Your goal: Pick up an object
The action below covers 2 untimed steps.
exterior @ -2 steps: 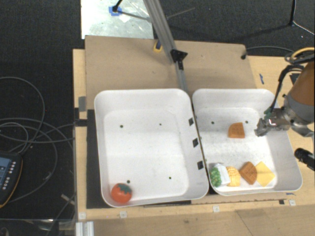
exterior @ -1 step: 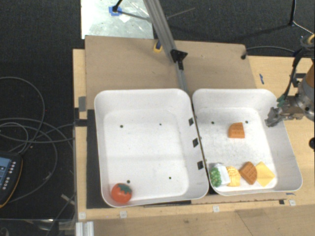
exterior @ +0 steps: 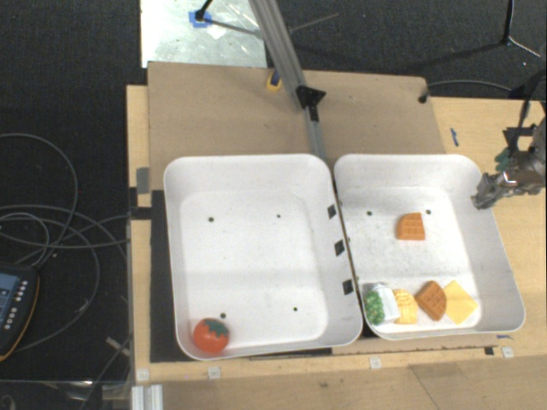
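The gripper (exterior: 491, 190) is hovering at the right bin's (exterior: 487, 254) edge, fingers too blurry to judge; it's probably wanting the lone orange waffle (exterior: 411, 227), approached from above

- Dark carpet floor (exterior: 68, 75) lies left of and above the gripper (exterior: 489, 193).
- Loose black cables (exterior: 43, 220) coil far to its left.
- A pale floor patch (exterior: 184, 20) sits at upper left.
- Tan bench top (exterior: 367, 109) spreads beside it.
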Available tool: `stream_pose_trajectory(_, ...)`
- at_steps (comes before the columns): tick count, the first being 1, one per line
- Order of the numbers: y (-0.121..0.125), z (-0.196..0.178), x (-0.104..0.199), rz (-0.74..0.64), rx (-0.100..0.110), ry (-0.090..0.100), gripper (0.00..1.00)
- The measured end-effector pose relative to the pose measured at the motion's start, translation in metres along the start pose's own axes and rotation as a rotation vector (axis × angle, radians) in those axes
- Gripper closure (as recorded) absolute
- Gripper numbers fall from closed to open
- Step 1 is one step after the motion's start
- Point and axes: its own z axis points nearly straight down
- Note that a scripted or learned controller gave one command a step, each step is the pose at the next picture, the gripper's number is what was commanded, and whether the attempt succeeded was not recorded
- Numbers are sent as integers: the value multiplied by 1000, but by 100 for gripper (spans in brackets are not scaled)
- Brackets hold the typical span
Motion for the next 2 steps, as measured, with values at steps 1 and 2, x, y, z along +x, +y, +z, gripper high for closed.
stream_pose_trajectory(1, 0, -6, 58, -5, 4, 5, 100)
stream_pose_trajectory(2, -13, -6, 114, -5, 6, 5, 100)
